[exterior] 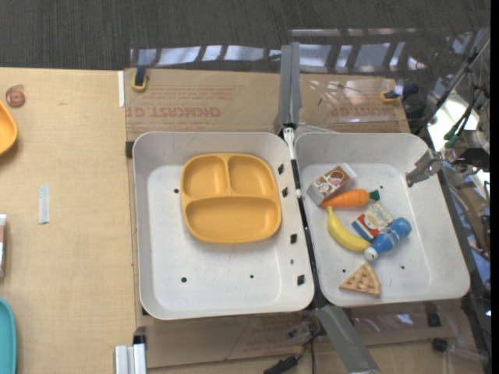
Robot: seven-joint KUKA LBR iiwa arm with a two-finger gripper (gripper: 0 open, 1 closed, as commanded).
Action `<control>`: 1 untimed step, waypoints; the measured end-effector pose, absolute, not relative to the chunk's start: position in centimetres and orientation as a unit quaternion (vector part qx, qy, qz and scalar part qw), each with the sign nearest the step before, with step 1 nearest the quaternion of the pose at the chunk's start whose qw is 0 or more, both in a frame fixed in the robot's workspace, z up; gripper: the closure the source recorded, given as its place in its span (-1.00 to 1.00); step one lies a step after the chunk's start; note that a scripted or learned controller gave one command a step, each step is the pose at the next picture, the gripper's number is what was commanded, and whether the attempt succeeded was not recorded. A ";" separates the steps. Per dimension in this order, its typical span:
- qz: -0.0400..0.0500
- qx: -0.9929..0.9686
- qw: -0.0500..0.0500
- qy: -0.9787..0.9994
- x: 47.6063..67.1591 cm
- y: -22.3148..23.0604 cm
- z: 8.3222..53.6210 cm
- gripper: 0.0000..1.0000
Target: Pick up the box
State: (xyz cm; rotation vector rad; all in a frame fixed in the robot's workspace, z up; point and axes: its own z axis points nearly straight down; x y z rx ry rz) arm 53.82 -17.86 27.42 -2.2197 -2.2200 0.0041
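Box (330,183) lies in the right bin (437,283), at its far left, close to the wall shared with the left bin (156,287). It lies flat and a little askew, brown and white with a printed face up. A carrot (348,199) lies just on its near side, apparently touching its near edge. Further toward the near side come a banana (345,234), a small carton (373,221), a blue bottle (388,238) and a waffle wedge (360,280). A yellow divided plate (231,197) sits in the left bin.

Gripper (417,173) hangs at the far right of the right bin, near that rim, pointing left and down into the bin. It grips nothing, and I cannot tell how far apart its fingers stand, since they are small and dim against the clutter behind.

Box and gripper are well apart: box to the left, across open bin floor, at about the same depth.

Risks, as I judge them: the carrot pressed against the box may be caught along with it, or may push the box aside as the fingers come down. The flat box offers little height to grip, so the fingers may slide over it. The bin wall beside it leaves scant room on that side.
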 end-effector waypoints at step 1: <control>-0.003 -0.701 -0.004 -0.713 58.8 -9.4 11.7 -1.00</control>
